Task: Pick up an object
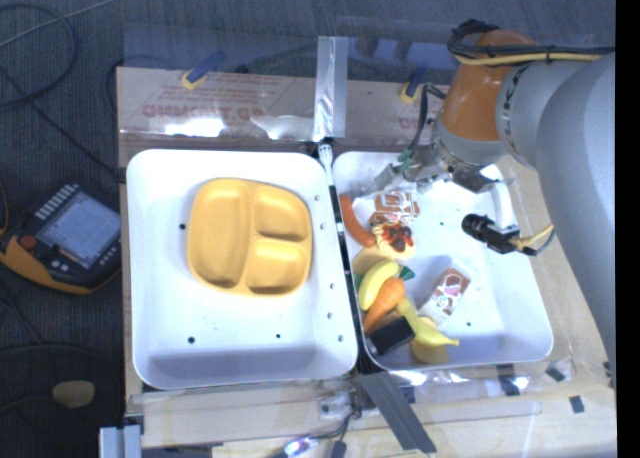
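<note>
My gripper (pixel 404 178) hangs below the orange-banded wrist over the far part of the right bin (pixel 520 306). It sits just above a red and white packet (pixel 395 206) with a dark red item (pixel 399 237) beside it. An orange sausage-shaped piece (pixel 352 220) lies along the bin's left wall. Nearer the front are a yellow banana (pixel 372 280), an orange carrot (pixel 384 300), a black block (pixel 392 334), a second yellow piece (pixel 430 338) and a small wrapped packet (pixel 448 292).
The left bin (pixel 160 326) holds a yellow divided plate (pixel 250 236). The grey arm covers the bench's right side, with a black fitting (pixel 488 229) sticking out over the right bin. A handheld controller (pixel 70 236) lies on the floor at left.
</note>
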Controlling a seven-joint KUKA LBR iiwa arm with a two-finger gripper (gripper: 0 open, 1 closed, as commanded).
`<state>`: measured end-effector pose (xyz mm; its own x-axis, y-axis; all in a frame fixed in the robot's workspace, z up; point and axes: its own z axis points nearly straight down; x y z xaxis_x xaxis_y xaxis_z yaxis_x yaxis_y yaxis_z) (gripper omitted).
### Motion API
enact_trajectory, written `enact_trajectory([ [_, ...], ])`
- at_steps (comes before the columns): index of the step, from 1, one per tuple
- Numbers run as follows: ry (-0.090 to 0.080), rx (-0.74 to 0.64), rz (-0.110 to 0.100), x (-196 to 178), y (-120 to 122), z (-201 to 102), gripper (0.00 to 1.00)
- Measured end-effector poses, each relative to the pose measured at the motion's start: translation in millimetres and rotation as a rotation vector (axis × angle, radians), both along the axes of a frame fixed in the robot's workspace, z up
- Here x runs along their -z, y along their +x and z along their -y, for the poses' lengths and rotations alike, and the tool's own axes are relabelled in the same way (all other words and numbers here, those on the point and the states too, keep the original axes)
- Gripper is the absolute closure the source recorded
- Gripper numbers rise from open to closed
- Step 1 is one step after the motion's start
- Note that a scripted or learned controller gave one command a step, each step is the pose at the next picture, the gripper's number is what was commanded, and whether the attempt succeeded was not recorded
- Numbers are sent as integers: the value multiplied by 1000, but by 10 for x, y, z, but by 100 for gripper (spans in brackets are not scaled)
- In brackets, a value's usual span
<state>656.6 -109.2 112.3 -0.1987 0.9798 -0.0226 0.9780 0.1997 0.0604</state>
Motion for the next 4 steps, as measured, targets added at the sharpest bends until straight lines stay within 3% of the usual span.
enact_trajectory([
  [1, -1, -73, 2, -1, -170, 11, 0],
  [2, -4, -98, 5, -1, -489, 15, 0],
  [4, 4, -87, -13, 12, -426, 36, 0],
])
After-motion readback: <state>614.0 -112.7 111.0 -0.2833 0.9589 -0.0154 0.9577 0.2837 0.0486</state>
